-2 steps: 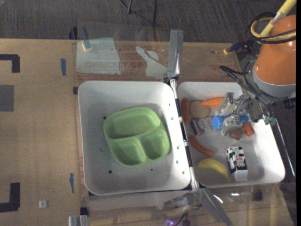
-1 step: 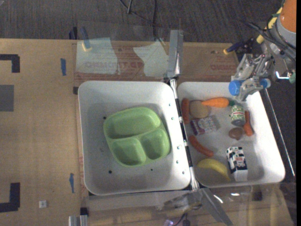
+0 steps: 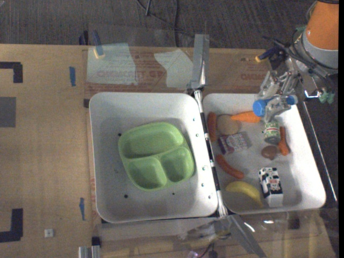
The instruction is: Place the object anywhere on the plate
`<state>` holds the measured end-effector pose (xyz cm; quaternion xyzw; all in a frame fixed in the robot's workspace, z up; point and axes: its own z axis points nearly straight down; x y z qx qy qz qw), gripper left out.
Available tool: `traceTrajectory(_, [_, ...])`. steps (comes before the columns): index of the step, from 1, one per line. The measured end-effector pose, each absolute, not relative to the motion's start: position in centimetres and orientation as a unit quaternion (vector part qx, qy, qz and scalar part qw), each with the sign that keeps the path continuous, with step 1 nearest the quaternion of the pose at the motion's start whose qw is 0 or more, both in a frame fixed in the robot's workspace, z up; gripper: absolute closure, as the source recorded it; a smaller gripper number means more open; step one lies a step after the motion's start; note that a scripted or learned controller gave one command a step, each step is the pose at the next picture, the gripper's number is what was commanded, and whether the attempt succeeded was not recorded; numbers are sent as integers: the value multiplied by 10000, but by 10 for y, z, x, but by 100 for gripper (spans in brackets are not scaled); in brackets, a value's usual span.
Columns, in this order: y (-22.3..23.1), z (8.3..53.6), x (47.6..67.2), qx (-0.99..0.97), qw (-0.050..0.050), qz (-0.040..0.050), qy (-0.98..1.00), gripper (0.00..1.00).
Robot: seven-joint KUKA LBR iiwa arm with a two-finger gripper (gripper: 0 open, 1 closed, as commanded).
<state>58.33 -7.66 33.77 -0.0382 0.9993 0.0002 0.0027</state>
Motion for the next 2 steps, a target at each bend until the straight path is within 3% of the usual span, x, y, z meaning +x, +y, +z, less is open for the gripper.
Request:
traceTrajectory(1, [-84,411,544,-708,48,-4,9975,100])
traceTrajectory(2, [-99,379,514,-1052,26,-3,9944,100])
